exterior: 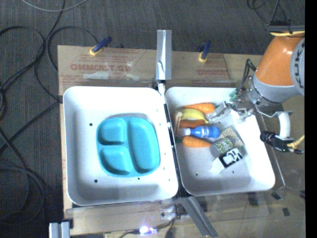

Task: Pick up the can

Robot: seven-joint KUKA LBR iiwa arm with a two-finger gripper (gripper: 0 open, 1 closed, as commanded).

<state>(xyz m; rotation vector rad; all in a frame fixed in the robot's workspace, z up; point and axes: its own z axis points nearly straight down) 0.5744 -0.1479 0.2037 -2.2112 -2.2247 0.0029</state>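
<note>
Evidently nothing is lifted: the can [228, 146] lies in the right bin [257, 182], gripper [224, 110] nearby, its fingers parted and empty.

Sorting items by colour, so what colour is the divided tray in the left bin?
The tray is light blue, turquoise-like, seen clearly in the camera view.

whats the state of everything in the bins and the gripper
blue tray: flat in the left bin
can: on its side in the right bin, untouched
blue bottle: lying down
two carrots: lying either side of the bottle
banana: lying flat
gripper: over the carrots, holding nothing
</note>
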